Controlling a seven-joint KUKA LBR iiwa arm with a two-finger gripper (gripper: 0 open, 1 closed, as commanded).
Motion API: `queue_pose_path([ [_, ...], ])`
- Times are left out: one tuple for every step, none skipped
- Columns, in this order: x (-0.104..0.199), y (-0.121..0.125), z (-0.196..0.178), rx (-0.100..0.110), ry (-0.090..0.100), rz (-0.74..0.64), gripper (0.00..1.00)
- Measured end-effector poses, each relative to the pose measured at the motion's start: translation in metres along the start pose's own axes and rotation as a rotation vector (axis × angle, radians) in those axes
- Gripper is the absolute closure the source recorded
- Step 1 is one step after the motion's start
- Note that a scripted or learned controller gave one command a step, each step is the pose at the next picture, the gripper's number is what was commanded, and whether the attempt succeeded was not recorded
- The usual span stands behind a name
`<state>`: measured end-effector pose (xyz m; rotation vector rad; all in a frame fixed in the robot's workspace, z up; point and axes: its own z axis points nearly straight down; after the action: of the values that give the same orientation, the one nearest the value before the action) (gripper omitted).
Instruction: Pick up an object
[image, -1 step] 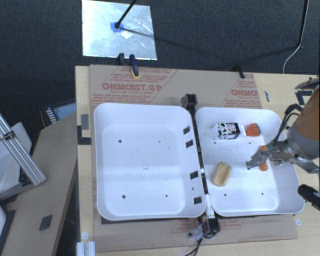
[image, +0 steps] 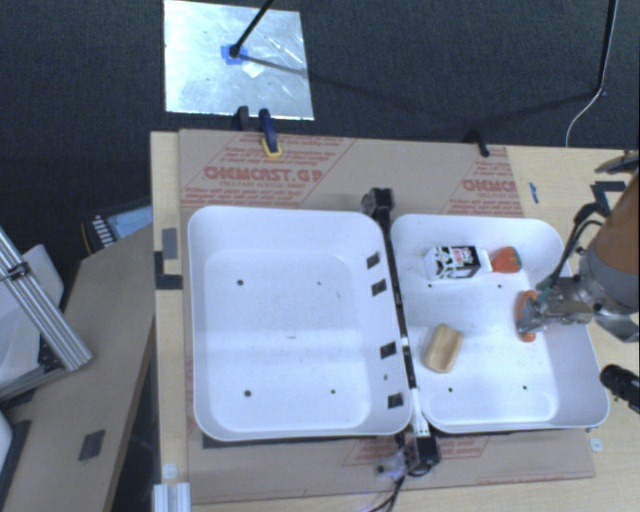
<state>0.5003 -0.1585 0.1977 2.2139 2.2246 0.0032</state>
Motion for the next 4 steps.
queue_pose_path([
  [0.062,0.038,-0.037,-0.002,0.001,-0.005,1.0],
  [0.118,0.064,-0.112,-0.007,0.001,-0.006,1.0],
  [0.207,0.042,-0.154,-0.002,0.005,-0.009,1.0],
  [0.096,-0.016,-0.108,0.007,-0.002,0.016,1.0],
])
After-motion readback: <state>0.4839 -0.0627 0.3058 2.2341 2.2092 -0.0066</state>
